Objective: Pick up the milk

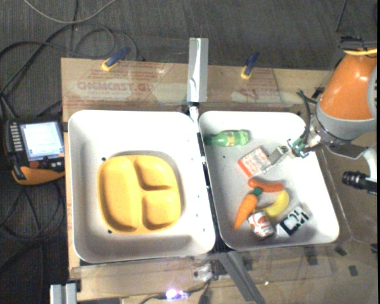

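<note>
- Two white bins sit side by side; the right bin holds the milk, a small black-and-white carton, in the corner closest to the camera.
- The can sits just beside the milk, and the banana is close by too.
- The gripper hangs over the far side of that bin, near the red box, well apart from the milk.
- It grips nothing; I cannot tell if it is wide or closed.
- This looks like the reaching step: next it should go over the milk and come down without bumping the can.
</note>
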Motion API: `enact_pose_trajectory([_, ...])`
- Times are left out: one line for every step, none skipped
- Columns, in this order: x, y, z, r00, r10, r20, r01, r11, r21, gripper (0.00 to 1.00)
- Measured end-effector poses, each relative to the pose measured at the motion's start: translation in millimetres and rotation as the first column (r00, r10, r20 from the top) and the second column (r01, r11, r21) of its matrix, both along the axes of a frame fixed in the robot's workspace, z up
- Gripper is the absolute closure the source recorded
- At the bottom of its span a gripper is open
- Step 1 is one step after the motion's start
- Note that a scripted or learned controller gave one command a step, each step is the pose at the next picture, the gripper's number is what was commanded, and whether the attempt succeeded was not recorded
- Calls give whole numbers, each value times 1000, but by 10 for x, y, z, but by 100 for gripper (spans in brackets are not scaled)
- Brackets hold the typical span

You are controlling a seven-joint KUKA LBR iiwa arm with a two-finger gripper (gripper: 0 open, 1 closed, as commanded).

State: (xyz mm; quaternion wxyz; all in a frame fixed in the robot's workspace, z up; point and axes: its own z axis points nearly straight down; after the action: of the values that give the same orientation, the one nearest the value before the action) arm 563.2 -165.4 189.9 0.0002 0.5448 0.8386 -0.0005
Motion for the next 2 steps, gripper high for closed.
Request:
enact_pose_trajectory([293,487,-871,999,-43,22,43,999,-5,0])
enact_pose_trajectory([583,405,-939,987,158,19,-157,987,-11,0])
